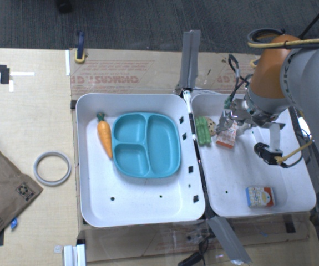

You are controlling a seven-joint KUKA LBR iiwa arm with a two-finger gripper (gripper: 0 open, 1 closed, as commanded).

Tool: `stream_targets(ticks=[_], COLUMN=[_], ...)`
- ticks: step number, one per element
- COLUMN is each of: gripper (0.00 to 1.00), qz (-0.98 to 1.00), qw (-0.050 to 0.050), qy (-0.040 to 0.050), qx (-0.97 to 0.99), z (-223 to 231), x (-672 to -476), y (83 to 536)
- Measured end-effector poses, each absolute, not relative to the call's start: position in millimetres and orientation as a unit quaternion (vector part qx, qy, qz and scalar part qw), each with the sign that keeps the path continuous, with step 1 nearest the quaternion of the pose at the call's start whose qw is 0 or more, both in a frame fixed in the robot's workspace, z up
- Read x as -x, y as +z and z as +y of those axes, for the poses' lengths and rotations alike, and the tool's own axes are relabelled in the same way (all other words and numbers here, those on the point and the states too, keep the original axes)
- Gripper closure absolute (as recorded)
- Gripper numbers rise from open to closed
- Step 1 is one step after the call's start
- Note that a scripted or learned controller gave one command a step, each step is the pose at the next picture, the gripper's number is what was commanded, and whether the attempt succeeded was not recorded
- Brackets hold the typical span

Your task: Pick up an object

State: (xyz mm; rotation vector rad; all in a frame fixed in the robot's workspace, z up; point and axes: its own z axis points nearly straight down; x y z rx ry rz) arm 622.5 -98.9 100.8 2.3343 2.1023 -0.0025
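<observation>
My gripper (226, 124) hangs over the upper left part of the right bin (292, 204), reaching in from the right. Directly under its tip is a small white and red packet (226, 138), which touches or nearly touches the gripper; whether it is gripped cannot be made out. A green ridged item (203, 131) lies just left of the packet, against the bin's left wall. A small orange and white box (259, 197) rests near the bin's front right corner.
The left bin (92, 198) holds an orange carrot (105, 137) and a blue divided plate (147, 144). A tape ring (52, 167) and a brown paper bag (1, 195) lie on the bench to the left. Cables hang around the wrist.
</observation>
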Motion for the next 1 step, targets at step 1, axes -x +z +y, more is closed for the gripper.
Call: stream_targets(ticks=[1], gripper=[1.00], qz=[0.708], qw=[0.000], qy=[-0.0006], qx=[-0.706], z=[-41.9], x=[-601.4], y=[191.2])
